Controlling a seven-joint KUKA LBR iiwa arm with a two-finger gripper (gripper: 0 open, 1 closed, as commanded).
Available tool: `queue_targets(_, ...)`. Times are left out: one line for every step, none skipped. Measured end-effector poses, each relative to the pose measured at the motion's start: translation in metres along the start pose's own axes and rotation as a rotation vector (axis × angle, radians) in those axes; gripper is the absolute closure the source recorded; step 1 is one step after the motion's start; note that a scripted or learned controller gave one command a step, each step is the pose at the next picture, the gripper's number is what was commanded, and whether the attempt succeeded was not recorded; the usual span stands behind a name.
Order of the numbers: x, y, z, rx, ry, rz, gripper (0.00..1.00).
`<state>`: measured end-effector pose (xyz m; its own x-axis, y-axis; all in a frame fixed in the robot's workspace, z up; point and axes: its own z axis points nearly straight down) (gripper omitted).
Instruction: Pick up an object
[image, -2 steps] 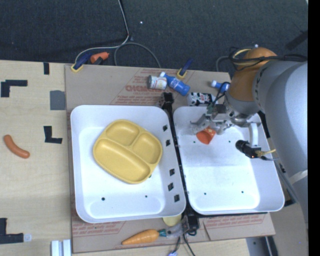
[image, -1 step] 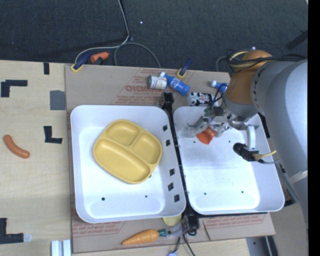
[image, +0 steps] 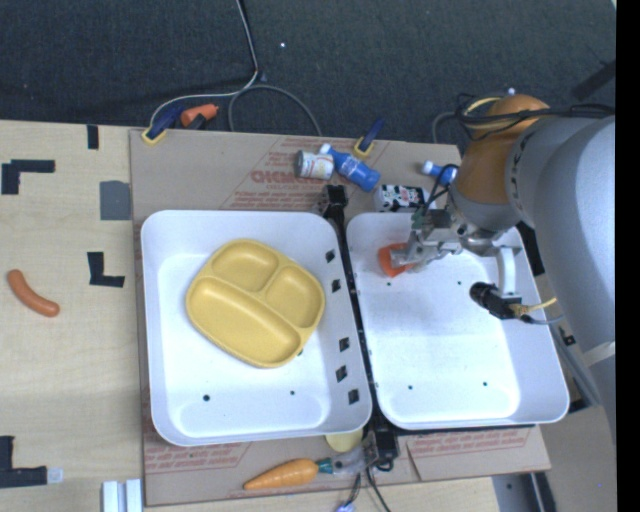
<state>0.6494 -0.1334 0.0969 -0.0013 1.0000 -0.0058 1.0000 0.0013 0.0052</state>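
In the right bin (image: 460, 390), a small orange-red object (image: 389, 262) lies near the back left corner. My gripper (image: 418, 247) is low over that bin, right at the object's right end and touching or nearly touching it. The grey arm with its orange band reaches in from the right. Whether the object sits inside the gripper is hidden by the gripper's body. A yellow divided plate (image: 256, 300) lies in the left bin (image: 180, 400).
A carrot (image: 283, 474) lies on the bench in front of the bins. A sausage (image: 32, 293) rests far left on the wooden surface. A white and blue bottle (image: 338, 165) and clamps (image: 200, 113) sit behind the bins.
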Motion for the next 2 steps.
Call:
queue_targets(0.076, -0.006, -0.094, -0.003, 0.009, -0.007, 1.00)
queue_targets(0.127, -0.030, -0.088, 0.008, 0.007, -0.003, 1.00)
